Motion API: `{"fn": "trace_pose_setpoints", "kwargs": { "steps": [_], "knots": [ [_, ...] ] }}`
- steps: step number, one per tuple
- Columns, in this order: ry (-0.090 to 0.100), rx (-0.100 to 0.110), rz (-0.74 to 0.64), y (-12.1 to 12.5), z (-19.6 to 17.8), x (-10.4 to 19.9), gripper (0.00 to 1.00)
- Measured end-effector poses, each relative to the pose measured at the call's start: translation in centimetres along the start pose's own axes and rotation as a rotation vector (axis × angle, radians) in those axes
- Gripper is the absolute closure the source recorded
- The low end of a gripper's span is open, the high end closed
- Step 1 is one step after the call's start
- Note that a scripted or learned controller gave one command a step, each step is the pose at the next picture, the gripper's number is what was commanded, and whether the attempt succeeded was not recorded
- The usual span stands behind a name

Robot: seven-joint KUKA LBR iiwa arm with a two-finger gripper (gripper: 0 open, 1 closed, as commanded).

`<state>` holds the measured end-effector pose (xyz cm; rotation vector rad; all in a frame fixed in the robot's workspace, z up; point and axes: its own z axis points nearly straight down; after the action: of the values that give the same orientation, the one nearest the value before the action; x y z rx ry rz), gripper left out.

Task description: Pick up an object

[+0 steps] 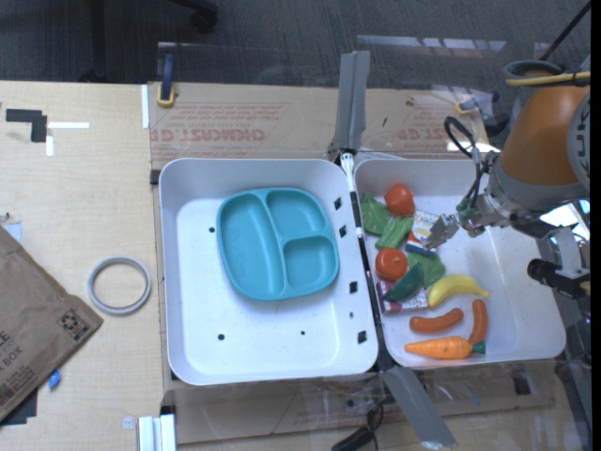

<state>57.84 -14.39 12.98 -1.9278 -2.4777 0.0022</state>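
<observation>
The right bin (540,332) holds several toy foods. A red tomato (399,198) lies at the back, with a green vegetable (375,216) beside it and a second tomato (392,264) in the middle. Nearer the front are a yellow banana (456,289), a red sausage (437,321) and an orange carrot (441,349). My gripper (442,230) reaches in from the right and hangs low over the middle of this bin, just right of the tomatoes. I see nothing held in it.
The left bin (188,336) holds a teal divided plate (279,242). A tape ring (119,284) and a brown cardboard box (38,327) lie on the bench to the left. The grey divider bar (352,101) stands behind the bins.
</observation>
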Motion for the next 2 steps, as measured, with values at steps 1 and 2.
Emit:
{"fn": "trace_pose_setpoints", "kwargs": {
  "steps": [1,2],
  "knots": [
    [-0.016,-0.009,-0.131,-1.28,3.46,3.68,0.00],
    [-0.009,-0.006,-0.127,-1.31,2.80,3.87,1.00]
  ]
}}
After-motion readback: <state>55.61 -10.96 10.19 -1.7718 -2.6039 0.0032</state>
